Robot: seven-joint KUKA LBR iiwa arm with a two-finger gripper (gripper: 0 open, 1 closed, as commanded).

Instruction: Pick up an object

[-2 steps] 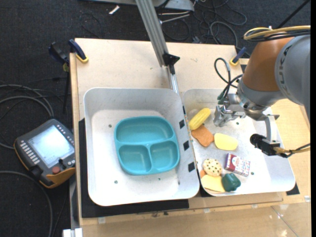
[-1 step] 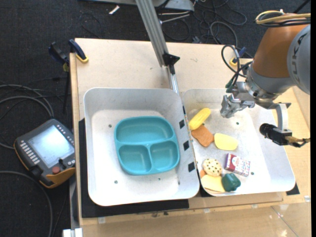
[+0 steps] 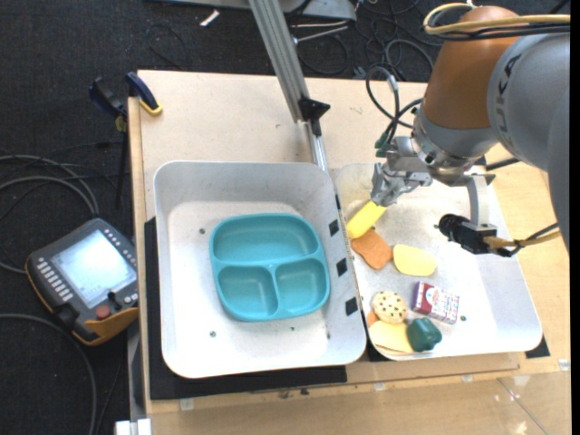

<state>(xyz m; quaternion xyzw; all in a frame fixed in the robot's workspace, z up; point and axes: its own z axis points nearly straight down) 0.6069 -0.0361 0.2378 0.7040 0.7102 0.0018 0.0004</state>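
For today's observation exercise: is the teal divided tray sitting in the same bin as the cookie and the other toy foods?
No, the teal divided tray lies in the left bin, while the cookie lies in the right bin.

Grey arm (image 3: pixel 535 80) reaching in from the right, orange band (image 3: pixel 467 57) above the wrist, wrist bent downward, gripper (image 3: pixel 385 193) pointing down and slightly left, low near the far left corner of the right-hand bin (image 3: pixel 517 306)
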